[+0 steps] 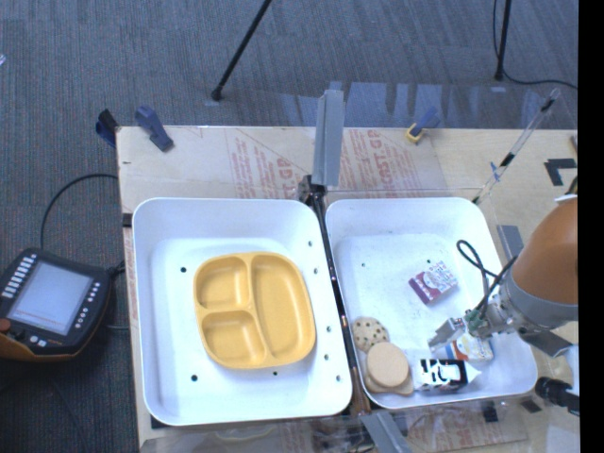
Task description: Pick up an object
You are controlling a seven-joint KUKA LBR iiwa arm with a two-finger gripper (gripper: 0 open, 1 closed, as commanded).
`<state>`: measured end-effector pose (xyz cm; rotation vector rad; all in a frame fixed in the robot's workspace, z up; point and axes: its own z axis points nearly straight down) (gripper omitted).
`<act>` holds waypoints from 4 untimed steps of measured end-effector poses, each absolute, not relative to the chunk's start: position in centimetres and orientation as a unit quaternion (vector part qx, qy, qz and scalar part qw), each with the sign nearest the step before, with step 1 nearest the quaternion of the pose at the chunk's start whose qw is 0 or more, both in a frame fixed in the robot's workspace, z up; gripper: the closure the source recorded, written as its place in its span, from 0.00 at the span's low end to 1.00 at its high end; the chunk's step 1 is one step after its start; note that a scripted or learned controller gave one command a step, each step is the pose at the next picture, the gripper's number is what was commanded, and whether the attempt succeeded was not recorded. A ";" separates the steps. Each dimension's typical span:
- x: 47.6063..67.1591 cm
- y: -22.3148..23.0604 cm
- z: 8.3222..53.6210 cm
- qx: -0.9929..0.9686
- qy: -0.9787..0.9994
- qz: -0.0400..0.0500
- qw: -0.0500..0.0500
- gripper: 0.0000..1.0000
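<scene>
Nearest the lens: right bin, front edge. A flat black-and-white packet lies at roughly 5 o'clock on the bin floor. Beside it at its 9 o'clock is a plain tan round cookie, and a chocolate-chip cookie touches that one's upper left. A small maroon-and-white box sits tilted near bin centre, well apart from the rest.

Gripper is at 4 o'clock in the right bin, low over a small white item with orange trim, which lies just above the packet. Finger gap: cannot tell, wrist and cable cover it. Contact with the item is also unclear.

Left bin has a yellow three-compartment tray at centre.
</scene>
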<state>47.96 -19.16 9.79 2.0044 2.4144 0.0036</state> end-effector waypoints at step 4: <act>59.0 -12.6 8.4 0.653 0.758 -0.001 -0.003 0.00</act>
